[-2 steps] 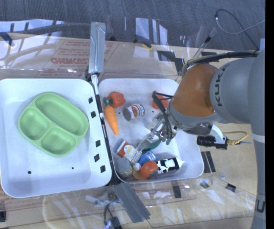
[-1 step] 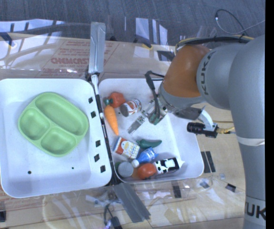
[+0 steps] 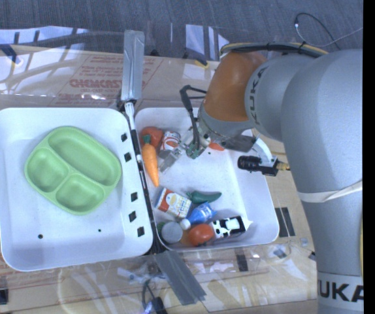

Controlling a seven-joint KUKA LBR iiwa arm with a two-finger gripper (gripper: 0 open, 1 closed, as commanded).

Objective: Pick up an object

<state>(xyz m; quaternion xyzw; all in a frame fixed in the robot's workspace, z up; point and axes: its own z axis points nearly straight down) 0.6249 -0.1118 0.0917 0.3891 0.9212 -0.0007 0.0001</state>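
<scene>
Hovering low in the right bin (image 3: 260,195), the hand (image 3: 186,148) has a carrot (image 3: 150,163) just left; grip state unclear.

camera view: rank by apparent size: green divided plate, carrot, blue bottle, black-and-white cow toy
1. green divided plate, by far the largest
2. carrot
3. cow toy and blue bottle: they look close in size and are partly hidden by neighbours, so no ranking between them.

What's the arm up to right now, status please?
Gripper low in the right bin, by the carrot. Nothing seen held. Carton, blue bottle and tomato crowd the near end. Green plate in left bin.
</scene>
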